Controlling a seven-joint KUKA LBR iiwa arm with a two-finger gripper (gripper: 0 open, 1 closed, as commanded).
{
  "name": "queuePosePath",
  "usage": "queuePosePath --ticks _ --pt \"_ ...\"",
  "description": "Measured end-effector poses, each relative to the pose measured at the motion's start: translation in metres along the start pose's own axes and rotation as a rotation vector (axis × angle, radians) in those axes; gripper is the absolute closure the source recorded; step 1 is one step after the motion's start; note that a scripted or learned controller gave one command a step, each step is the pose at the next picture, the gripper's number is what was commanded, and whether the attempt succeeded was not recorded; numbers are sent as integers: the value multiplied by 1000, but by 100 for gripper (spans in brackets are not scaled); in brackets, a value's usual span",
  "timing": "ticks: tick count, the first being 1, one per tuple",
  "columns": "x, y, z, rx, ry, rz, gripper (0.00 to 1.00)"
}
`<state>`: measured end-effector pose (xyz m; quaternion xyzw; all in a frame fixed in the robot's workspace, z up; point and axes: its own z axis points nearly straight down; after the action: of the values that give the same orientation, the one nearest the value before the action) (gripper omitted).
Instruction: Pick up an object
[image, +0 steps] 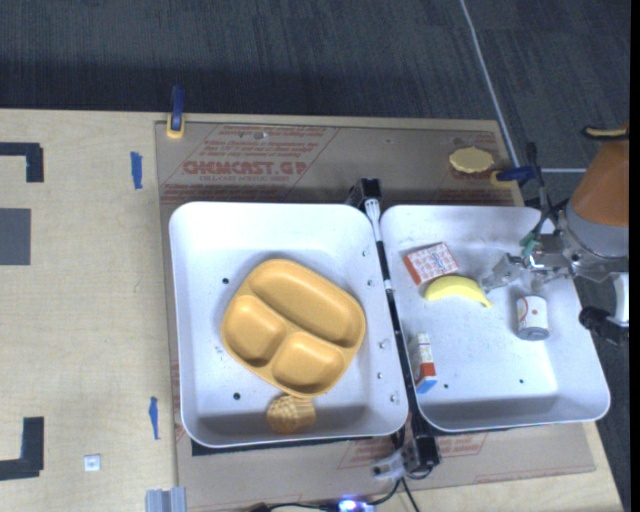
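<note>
Fingers of the grey two-finger gripper (512, 263) look spread and empty, poised just at three o'clock of the curved yellow plastic banana (456, 291); I judge approach underway, needing descent.

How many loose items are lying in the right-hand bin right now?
4: a red-and-white box at upper left, a banana below it, a small bottle toward the right, and a narrow box by the left wall. The arm may hide more.

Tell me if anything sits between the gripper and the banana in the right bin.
Nothing visible does. The gripper hangs just right of the banana, with bare bin floor between them. The small bottle lies lower right, off that line; the red carton lies beyond the banana.
</note>
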<state>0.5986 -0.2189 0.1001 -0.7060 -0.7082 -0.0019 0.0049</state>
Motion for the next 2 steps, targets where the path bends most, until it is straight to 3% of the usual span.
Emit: queuePosePath --ticks 1,2 --pt "-2 1 -12 -7 -7 0 100" --pt "82 62 13 -5 -10 3 100"
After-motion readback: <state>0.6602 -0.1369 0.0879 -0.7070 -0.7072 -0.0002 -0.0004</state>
